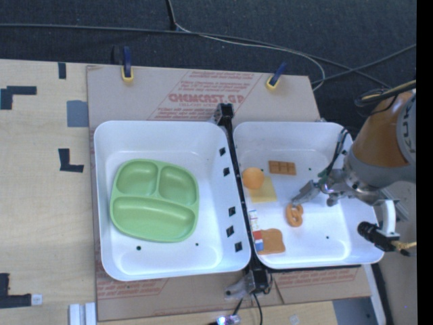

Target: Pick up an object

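Overhead, two shallow white bins sit side by side on the counter [40,181], on a sheet of printed cardboard [203,93] held by two yellow-tipped clamps at its far edge. The left bin [108,147] holds a green divided plate [154,200], lying flat toward that bin's left half. The right bin [298,135] holds several small things: a brown waffle-like bar [282,168] near the far wall, an orange ball [252,178] touching a pale yellow block [265,191] just beside the divider, a small orange pretzel-shaped piece [294,215] near the middle, and a tan toast-like slice [272,241] next to a small red-and-white item [256,235] at the near left corner. The grey arm with its orange band [379,141] reaches in from the right, and the claw [306,193] is low inside the right bin, just above and to the right of the pretzel-shaped piece. Nothing shows between its tips; whether it is released or clenched I cannot tell at this angle.
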